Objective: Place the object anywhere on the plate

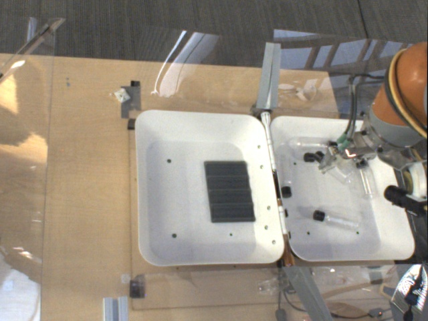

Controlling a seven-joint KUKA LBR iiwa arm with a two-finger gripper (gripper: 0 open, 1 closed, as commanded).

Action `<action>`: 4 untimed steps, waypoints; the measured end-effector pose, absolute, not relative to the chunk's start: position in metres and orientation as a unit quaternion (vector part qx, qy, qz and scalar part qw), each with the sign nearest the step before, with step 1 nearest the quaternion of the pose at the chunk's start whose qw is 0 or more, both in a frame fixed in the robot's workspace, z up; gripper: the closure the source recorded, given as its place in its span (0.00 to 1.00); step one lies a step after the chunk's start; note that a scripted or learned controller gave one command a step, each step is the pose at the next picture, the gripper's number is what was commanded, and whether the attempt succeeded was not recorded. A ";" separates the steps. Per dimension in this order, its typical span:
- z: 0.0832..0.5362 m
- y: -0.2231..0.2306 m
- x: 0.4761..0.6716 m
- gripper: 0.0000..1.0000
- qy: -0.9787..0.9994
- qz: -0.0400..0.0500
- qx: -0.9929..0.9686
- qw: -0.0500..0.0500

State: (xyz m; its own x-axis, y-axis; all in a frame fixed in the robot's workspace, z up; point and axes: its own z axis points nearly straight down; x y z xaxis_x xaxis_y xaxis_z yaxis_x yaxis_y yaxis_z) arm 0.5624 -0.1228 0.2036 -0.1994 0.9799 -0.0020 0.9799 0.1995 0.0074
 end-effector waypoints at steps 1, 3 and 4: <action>0.186 -0.021 0.595 1.00 0.883 0.002 0.469 0.003; 0.185 0.098 0.547 1.00 0.832 0.002 0.554 0.002; 0.174 0.181 0.509 1.00 0.966 0.002 0.257 0.002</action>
